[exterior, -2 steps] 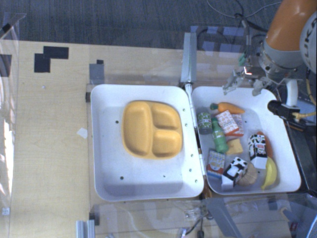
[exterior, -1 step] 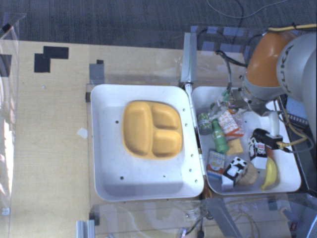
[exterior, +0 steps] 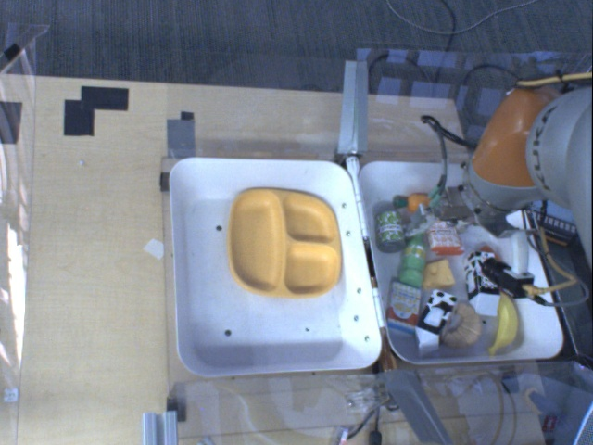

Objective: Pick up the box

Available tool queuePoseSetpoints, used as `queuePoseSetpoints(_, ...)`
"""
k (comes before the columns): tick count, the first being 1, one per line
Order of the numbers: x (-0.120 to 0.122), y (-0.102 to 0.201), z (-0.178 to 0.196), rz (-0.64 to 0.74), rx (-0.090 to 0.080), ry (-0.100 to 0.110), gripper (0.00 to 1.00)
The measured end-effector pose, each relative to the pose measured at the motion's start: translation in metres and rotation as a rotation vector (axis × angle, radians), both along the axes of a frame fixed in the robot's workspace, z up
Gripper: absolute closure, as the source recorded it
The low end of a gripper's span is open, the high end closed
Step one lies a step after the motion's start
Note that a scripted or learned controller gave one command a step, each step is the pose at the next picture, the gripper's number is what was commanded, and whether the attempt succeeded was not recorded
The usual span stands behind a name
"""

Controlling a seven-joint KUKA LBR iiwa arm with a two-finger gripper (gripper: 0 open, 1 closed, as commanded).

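The grey arm's claw, fingers hidden so I cannot tell, hangs over the crowded right white bin near the small red-and-white box, with room beside the yellow tray.

Grey rounded arm, orange band above wrist, black cables alongside.

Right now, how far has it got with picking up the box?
Nothing looks done yet. The arm hangs over the right bin, where the small items still lie in a heap. The yellow tray sits alone in the left bin. Grasping and lifting remain.
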State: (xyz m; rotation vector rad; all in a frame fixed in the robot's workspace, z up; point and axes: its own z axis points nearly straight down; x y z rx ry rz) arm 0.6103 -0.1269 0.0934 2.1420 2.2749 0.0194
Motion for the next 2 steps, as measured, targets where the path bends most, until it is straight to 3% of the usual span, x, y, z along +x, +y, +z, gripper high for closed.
queuePoseSetpoints(1, 0.003, -0.002, 0.013, -0.001, -0.005, -0.009, 1.0)
queuePoseSetpoints(2, 0.051, 0.014, 0.101, -0.036, 0.002, 0.017, 1.0)
